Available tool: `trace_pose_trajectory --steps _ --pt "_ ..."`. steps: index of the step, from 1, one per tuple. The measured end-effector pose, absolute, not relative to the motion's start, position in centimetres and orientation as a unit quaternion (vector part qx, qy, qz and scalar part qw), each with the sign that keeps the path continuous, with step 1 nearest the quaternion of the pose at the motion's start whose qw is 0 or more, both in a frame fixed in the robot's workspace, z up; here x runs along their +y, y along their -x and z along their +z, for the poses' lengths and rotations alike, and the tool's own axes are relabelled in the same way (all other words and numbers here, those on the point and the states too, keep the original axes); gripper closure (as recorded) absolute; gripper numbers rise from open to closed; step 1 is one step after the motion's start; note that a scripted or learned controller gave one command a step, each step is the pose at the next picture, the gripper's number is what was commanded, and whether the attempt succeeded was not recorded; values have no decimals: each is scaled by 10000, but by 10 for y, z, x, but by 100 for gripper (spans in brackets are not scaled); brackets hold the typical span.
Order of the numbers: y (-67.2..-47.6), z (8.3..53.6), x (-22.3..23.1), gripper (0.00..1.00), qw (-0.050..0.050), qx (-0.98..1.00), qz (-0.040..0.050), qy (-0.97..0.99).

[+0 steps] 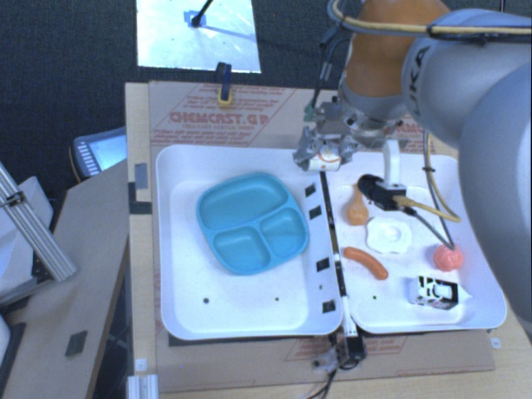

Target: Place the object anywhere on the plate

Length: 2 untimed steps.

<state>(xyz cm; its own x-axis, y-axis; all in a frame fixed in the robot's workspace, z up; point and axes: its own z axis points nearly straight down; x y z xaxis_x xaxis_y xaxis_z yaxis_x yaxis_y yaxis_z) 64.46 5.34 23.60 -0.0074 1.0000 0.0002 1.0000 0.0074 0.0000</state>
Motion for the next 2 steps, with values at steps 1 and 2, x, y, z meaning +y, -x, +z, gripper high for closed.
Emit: trace_pose_trajectory --steps 1,2 --pt "-649 236 115 100 -3 -7106 -16 7036" --pt "-649 235 111 0 -2 -7086 -6 7057"
